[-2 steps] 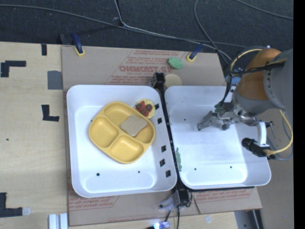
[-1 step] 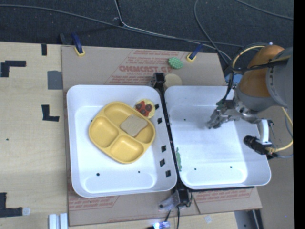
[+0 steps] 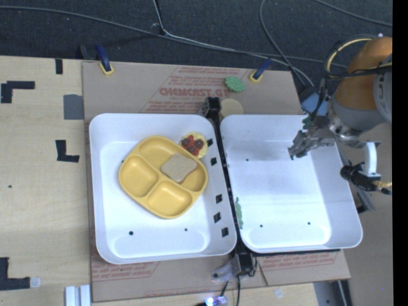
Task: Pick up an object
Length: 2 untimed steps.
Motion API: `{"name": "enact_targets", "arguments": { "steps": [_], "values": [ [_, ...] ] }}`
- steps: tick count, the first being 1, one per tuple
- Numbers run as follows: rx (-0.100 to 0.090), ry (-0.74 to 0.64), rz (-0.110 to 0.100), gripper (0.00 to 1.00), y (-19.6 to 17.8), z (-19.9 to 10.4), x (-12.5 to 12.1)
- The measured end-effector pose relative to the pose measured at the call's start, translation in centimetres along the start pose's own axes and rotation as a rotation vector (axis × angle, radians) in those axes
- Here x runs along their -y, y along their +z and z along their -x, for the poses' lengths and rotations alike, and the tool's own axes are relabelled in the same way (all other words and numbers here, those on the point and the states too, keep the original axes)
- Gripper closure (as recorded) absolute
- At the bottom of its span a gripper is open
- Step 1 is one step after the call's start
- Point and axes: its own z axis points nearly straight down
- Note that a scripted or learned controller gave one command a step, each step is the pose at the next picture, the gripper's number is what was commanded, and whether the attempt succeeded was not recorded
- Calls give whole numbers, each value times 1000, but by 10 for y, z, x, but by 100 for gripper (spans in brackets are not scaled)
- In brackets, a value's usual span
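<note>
A yellow divided plate [image 3: 163, 176] lay in the left bin [image 3: 105, 171], holding a tan bread slice [image 3: 178, 167] and red berries [image 3: 194, 144] at its upper edge. The grey arm [image 3: 357, 101] reached over the right bin's [image 3: 319, 234] upper right corner. Its gripper [image 3: 298, 148] hung there; its grip could not be told.

Glossy white plastic bins [image 3: 280, 234] sit on matt brown cardboard [image 3: 185, 85]; the yellow tray [image 3: 143, 171] looks smooth plastic.
</note>
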Motion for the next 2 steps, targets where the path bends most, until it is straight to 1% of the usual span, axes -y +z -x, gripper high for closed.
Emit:
{"name": "enact_targets", "arguments": {
  "steps": [1,2],
  "values": [
    [0,-1,1,100,-59,-7,5],
    [-1,-1,-1,100,-92,-7,4]
  ]
}}
